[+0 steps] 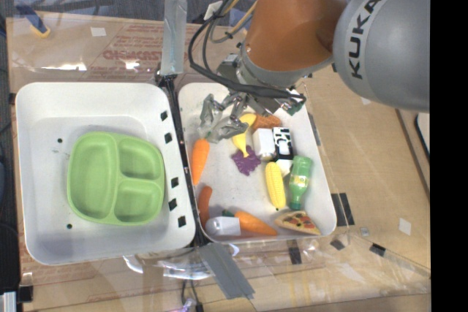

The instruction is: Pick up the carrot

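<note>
Two carrots (199,159) lie in the right bin (327,190); the end effector (223,119) hovers above, seemingly open and holding nothing.

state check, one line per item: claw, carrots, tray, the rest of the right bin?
claw: low in the right bin's upper left corner, nothing seen between its fingers
carrot: lying flat along the left wall, just below the claw, not held
second carrot: lying flat near the front wall
corn: lying flat
green bottle: lying beside the corn
pizza slice: flat, front right corner
green tray: flat in the left bin
</note>
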You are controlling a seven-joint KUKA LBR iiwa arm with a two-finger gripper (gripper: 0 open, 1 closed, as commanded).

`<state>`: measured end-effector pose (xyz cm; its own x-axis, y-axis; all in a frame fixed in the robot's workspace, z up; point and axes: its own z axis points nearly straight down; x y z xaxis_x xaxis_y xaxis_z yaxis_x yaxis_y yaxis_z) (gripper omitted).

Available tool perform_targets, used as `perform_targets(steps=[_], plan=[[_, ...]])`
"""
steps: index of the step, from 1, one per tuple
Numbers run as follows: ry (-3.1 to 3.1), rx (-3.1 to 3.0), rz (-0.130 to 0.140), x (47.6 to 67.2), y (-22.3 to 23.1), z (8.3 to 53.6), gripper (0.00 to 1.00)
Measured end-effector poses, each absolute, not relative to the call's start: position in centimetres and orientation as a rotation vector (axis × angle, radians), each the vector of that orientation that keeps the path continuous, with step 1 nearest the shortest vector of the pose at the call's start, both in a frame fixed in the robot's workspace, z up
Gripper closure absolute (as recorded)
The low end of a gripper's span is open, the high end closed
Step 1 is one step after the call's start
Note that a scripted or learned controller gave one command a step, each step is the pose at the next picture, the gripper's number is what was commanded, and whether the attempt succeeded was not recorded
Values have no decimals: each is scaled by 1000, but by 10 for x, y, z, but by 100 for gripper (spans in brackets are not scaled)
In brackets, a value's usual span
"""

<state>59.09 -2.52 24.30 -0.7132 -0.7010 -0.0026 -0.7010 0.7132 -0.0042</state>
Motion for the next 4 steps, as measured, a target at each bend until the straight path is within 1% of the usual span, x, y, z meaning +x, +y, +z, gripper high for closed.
perform_targets(steps=[1, 2, 3, 4], plan=[[2895, -1210, -2, 618, -18, 256, 100], [2827, -1356, -7, 658, -72, 313, 100], [2777, -1474, 3, 656, -159, 253, 100], [2729, -1556, 2, 652, -137, 239, 100]])
